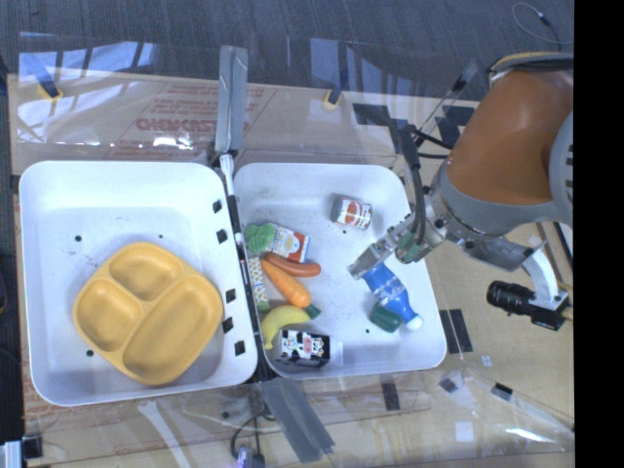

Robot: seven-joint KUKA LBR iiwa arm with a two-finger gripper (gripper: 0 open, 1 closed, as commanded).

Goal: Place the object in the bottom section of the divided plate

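Camera view: the pincer [370, 262], whose grip I cannot tell, hangs just above the blue bottle [392, 297] near the right bin's [292, 175] right edge, well apart from the yellow divided plate [147, 311] awaiting its load in the left bin [58, 188].

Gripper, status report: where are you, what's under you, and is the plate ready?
Gripper low in right bin, over blue bottle; grip unconfirmed. Yellow plate in left bin, sections bare. Can, carrot, banana nearby.

A tan bench [292, 115] held two shallow white bins side by side, the left bin [49, 193] and the right bin [322, 175] touching along a shared middle edge, under clear plastic sheeting [409, 417].
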